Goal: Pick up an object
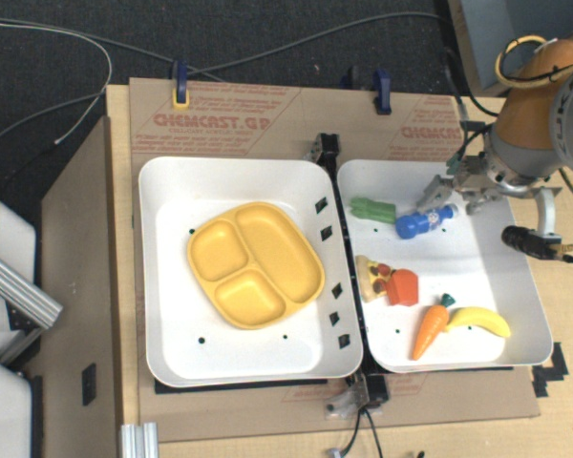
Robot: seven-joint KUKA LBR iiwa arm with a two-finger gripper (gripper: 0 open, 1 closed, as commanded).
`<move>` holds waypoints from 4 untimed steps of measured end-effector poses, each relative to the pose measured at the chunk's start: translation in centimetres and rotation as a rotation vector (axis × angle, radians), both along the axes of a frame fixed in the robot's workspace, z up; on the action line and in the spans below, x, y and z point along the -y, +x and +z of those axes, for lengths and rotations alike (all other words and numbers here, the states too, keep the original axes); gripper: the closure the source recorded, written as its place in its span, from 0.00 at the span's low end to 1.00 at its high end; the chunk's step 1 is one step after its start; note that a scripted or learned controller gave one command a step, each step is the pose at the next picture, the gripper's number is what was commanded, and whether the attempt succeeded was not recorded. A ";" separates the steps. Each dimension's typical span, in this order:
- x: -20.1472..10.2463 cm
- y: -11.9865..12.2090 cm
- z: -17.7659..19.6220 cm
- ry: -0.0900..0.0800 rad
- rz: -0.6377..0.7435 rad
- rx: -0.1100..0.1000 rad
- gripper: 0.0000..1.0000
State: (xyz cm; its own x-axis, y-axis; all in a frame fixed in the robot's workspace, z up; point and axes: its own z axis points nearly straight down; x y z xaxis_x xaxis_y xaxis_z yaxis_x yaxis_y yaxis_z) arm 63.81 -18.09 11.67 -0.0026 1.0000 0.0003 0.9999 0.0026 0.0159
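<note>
Nearest my camera, along the front edge of the right bin (530, 284), lie a carrot (430, 328) and a banana (481, 321), the carrot's green top touching the banana's end. Just behind them sit a red block (402, 287) and a small pale toy (373, 275) pressed against it. Further back I see a green piece (372, 209) and a blue bottle (422, 222), lying end to end, nearly touching. Over in the left bin (162, 256) there is a yellow divided plate (256, 263).

My gripper (447, 191) hangs low at the back of the right bin, just beside the blue bottle's cap end. One finger (432, 197) angles down toward the bottle. I cannot tell whether the claw is spread or closed; the wrist hides too much of it, and I see nothing held between its tips.

I judge the bottle the likely target, with the grasp not yet made. To do it well, I would centre the claw over the bottle's body rather than its narrow cap, and turn the wrist so the closing line runs across the bottle's short axis. It lies on its side and looks round, so an off-centre pinch may roll it away or knock it into the green piece. I would descend until the tips straddle it close to the bin floor, then close slowly and lift straight up.
</note>
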 end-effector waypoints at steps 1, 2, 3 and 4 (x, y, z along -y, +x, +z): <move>0.1 0.1 1.1 -0.003 0.000 0.003 1.00; 0.1 -0.8 6.5 -0.001 -0.002 -0.011 1.00; 0.0 -1.7 11.5 -0.001 -0.002 -0.013 1.00; 0.0 -1.6 15.7 -0.001 -0.001 -0.011 1.00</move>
State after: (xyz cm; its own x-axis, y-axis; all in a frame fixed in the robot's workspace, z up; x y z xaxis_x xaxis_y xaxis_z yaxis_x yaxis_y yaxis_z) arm 62.18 -18.07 27.33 -0.0018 1.0000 -0.0010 1.0000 0.0018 0.0047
